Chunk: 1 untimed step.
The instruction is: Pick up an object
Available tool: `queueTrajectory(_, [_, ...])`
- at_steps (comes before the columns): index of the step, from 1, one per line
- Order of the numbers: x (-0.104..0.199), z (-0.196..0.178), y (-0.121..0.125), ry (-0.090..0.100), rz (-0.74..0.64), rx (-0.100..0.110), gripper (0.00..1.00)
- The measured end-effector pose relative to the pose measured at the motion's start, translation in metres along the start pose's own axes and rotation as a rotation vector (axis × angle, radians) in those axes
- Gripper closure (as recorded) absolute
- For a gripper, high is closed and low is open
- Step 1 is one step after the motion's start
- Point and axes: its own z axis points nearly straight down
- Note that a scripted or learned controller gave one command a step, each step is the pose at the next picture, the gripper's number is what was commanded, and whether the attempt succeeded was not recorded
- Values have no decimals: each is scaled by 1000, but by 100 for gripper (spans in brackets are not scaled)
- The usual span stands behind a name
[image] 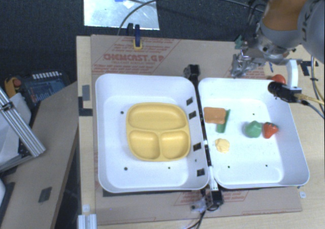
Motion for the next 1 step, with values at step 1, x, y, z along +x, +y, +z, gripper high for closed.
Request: queueTrajectory(1, [56,21,-2,0,0,2,100])
